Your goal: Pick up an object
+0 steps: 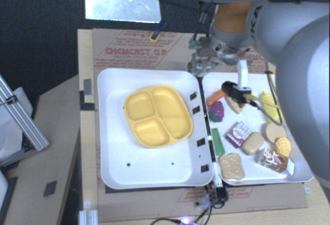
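Candidates for the pick lay crowded in the bin (258,177) on the arm's side. None was in the grip of the end effector (201,67), which hung over the far rim close to where the two bins met. Whether it was open or closed could not be told from this view.

Nearest to it were an orange carrot-like piece (215,98) and a purple bunch of grapes (217,110), touching or nearly so. Further from it, toward the near rim, a green strip (216,141) lay along the dividing wall, a purple packet (238,134) sat against a tan bread-like block (252,142), and a pale cracker (232,166) lay beyond them. A round biscuit (275,131), a yellow corn piece (282,146) and a red-and-white carton (273,159) sat well off to the arm's side.

The chief risk, as I judged it, was a straight descent from that spot meeting the rim or the dividing wall and closing on nothing. The carrot piece and grapes sat so close together that a grasp might catch both or push one aside. The green strip looked flat and tight to the wall, offering little to grip. The packet and the block, pressed together, left no gap between them for an approach.

Across the divider, the other bin (116,157) held a yellow divided tray (157,115). It seemed too broad to grasp except at its edge, where it would likely tip or slip.
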`<state>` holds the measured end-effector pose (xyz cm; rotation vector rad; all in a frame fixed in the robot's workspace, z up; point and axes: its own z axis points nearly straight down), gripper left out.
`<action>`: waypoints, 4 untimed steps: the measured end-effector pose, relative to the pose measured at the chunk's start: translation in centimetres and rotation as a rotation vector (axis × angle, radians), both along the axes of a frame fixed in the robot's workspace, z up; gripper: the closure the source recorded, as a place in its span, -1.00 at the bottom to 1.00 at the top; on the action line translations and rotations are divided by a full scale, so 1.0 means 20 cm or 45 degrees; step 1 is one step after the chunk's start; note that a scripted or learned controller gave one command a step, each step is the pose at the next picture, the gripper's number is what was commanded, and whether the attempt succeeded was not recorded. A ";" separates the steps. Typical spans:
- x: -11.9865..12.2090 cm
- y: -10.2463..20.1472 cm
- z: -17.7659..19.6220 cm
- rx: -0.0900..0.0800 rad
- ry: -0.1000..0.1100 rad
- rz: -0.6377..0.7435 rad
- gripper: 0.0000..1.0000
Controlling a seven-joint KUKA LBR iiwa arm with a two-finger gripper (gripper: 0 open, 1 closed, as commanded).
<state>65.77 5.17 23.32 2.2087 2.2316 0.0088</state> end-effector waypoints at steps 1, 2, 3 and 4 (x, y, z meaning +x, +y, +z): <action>0.02 0.11 0.01 -0.002 0.002 -0.004 1.00; 0.02 0.08 -0.10 -0.004 0.007 -0.012 1.00; 0.03 0.10 -0.09 -0.004 0.003 -0.008 1.00; 0.01 0.10 -0.09 -0.004 0.005 -0.009 1.00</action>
